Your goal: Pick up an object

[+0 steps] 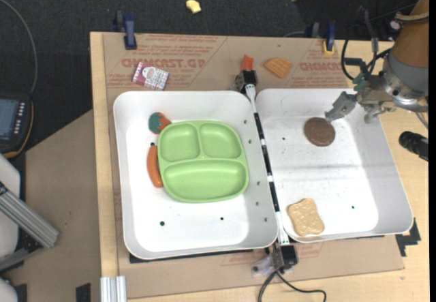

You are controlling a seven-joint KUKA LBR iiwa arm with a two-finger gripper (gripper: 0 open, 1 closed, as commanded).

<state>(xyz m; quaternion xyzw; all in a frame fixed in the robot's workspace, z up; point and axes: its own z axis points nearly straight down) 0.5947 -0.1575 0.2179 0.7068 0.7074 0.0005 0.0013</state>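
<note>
In the right bin [381, 178] a round brown cookie [319, 132] lies near the back, and a tan toast-shaped piece [305, 217] lies at the front left corner. My gripper [355, 110] hangs over the bin's back right part, just right of and behind the cookie. It is open, with nothing between its fingers. One fingertip [338, 107] is close to the cookie's upper right edge. The left bin [136, 219] holds a green divided plate [202, 161], an orange sausage-shaped toy [154, 165] along the plate's left side, and a small red and green item [159, 122].
On the cardboard behind the bins lie a tan cracker [277, 67], a small orange and black piece [246, 70] and a pink packet [150, 76]. Blue clamps [127, 29] hold the board's back edge. Cables run at the right near the arm.
</note>
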